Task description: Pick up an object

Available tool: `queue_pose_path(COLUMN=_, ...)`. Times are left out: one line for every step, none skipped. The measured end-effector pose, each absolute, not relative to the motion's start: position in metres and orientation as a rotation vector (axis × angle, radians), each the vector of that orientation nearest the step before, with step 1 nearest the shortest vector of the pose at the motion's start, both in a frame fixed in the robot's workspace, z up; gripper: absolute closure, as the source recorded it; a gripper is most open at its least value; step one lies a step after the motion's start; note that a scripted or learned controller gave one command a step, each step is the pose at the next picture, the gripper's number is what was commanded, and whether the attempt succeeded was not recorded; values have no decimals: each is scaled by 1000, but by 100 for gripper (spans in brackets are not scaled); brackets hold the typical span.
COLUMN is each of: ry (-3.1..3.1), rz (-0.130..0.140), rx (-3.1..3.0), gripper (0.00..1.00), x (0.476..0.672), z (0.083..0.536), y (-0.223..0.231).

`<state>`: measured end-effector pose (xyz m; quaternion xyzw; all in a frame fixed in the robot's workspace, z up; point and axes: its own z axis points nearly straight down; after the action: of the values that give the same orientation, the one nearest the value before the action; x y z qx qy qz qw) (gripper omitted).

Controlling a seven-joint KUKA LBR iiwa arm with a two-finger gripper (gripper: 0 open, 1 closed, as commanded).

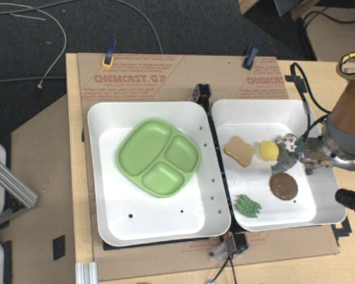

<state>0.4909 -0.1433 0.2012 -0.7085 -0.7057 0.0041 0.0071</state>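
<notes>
Gripper [282,165] low beside brown disc [283,186] — we cannot tell finger state; flat disc may slip, yellow ball [268,151] may roll away.

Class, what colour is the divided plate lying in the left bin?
Light green; the divided plate shows best in the overhead camera view.

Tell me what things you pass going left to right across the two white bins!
Green divided plate → tan bread slice → green leafy toy → yellow ball → brown round cookie → the robot's hand.
</notes>
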Motion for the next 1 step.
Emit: queue_pose_path(ry=-2220, rz=0, rx=-2220, gripper=0, x=494, z=208, y=-143)
